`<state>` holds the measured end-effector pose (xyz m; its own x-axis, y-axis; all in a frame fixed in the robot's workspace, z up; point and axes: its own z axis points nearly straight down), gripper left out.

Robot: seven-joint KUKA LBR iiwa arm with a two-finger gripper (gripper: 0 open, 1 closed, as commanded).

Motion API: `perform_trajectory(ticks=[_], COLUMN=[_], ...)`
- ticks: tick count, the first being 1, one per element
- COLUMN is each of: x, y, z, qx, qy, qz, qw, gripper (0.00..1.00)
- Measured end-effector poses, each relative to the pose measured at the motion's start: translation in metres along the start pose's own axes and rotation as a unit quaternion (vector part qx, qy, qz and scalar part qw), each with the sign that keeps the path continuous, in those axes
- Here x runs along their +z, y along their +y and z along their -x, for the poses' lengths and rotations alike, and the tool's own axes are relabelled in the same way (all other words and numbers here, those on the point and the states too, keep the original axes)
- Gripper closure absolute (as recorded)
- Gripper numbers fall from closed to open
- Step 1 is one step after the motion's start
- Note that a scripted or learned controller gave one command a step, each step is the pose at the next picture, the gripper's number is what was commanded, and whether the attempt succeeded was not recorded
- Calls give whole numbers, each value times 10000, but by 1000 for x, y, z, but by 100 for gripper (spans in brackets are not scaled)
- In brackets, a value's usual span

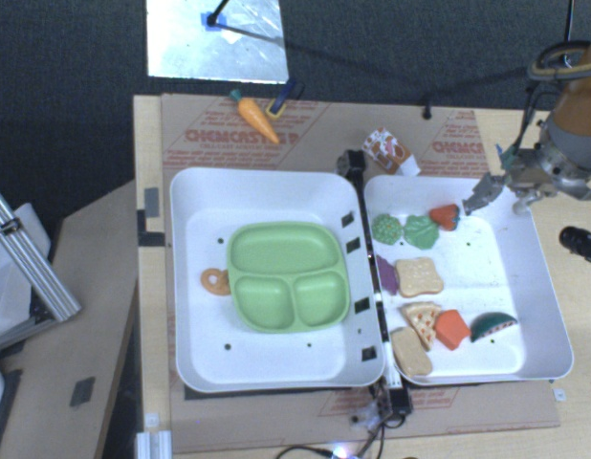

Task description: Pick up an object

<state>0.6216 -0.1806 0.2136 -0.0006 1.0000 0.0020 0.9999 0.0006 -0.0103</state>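
The gripper point(496, 191) sits at the upper right of the frame, over the top edge of the right bin point(539, 285). Its 2 fingers look spread apart with nothing between them.

The nearest toy is a red strawberry point(446, 216), just left of and below the fingertips, apart from them; its long axis runs roughly left to right, green cap toward the left. Beside it lie 2 green vegetable pieces point(420, 231), the other one point(386, 228) further left. Lower in that bin: a toast slice point(420, 276), a purple piece point(386, 272) against the left wall, a pizza wedge point(422, 322) pointing down, an orange-red block point(452, 329), a watermelon slice point(492, 325) with its long axis tilted up to the right, and a tan piece point(410, 352).

The left bin point(200, 208) holds a green divided tray point(286, 275) and a small pretzel point(215, 281) touching its left side. A toy carrot point(257, 120) lies on the cardboard above, tip pointing lower right.
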Motion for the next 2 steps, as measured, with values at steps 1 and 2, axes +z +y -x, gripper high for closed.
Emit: perform_trajectory(ticks=[1, 2], x=[-8, 55], y=[3, 1], z=[0, -2], qx=[-14, -8], qy=[-12, -7], qz=[60, 36], qw=[10000, 10000], gripper=[0, 0])
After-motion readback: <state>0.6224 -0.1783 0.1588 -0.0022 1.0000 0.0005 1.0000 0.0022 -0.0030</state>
